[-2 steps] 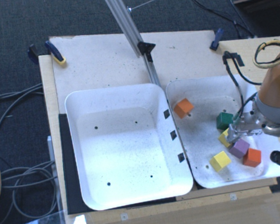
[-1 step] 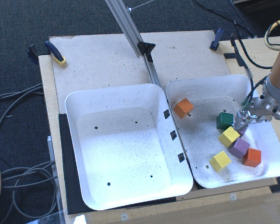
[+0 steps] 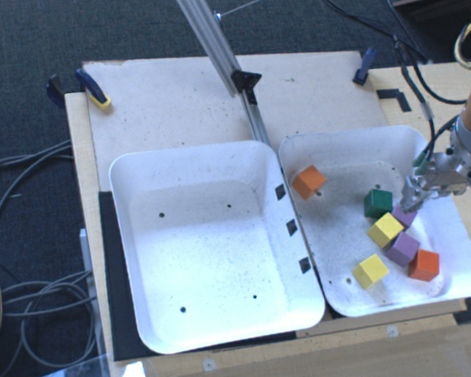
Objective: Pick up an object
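Note:
The right bin (image 3: 333,151) holds several small cubes. An orange cube (image 3: 307,182) lies apart near its back left. A green cube (image 3: 378,203), a yellow cube (image 3: 386,230), a purple cube (image 3: 404,248), a red-orange cube (image 3: 424,265) and a second yellow cube (image 3: 369,271) cluster toward the front right. My gripper (image 3: 412,200) reaches in from the right, low over this cluster, just right of the green cube. A small purple piece (image 3: 408,216) shows directly under its tip, and the gripper hides part of it.
The left bin (image 3: 133,178) stands beside the right one, their rims meeting at a strip with black clips (image 3: 291,228). A metal pole (image 3: 219,42) slants over the board behind the bins. Cables lie on the floor at left.

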You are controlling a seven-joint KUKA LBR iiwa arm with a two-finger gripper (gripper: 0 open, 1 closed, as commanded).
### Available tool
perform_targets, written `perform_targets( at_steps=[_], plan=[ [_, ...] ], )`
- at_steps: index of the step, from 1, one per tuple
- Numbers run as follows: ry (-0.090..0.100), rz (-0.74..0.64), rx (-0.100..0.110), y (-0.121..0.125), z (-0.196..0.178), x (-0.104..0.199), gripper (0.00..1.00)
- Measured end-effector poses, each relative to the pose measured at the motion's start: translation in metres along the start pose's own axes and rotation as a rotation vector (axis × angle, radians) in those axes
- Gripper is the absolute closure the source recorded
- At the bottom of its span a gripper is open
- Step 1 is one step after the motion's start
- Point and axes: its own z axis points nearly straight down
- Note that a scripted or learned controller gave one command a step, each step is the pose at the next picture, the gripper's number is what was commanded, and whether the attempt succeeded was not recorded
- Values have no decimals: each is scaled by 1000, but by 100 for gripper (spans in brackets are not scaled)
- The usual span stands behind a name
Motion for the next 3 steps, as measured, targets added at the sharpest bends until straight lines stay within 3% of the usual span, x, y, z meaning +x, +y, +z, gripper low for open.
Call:
perform_targets(
  at_steps=[1,3],
  plan=[
    [3,-5,1,3,-11,51,100],
    [5,-4,8,-1,2,165,100]
  ],
)
